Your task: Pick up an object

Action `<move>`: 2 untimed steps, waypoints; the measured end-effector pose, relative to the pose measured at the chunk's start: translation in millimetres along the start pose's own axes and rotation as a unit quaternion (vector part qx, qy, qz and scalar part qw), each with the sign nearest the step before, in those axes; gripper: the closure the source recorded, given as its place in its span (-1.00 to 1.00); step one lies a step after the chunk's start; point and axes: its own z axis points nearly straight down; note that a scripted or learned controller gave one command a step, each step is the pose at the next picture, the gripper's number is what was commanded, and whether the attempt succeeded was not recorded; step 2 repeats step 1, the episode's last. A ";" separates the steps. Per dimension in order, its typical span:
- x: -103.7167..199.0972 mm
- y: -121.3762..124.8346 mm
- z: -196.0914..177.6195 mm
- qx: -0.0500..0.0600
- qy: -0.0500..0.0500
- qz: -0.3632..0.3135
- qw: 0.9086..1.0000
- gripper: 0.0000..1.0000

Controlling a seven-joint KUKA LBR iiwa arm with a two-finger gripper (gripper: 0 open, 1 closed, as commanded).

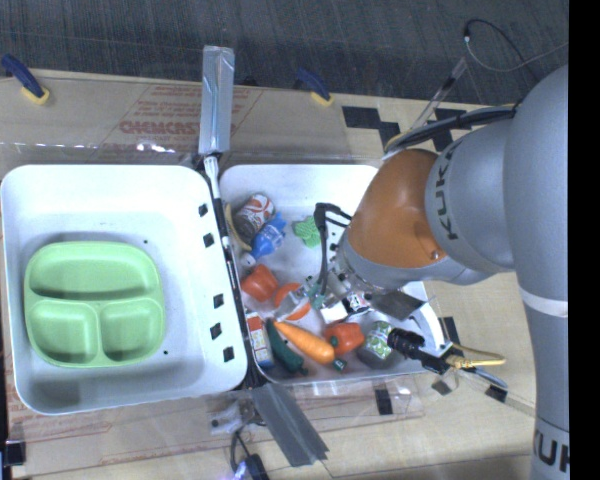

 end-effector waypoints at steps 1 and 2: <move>1.7 70.4 -109.6 0.000 0.000 0.102 0.995 1.00; 1.7 70.4 -109.6 0.000 0.000 0.102 0.995 1.00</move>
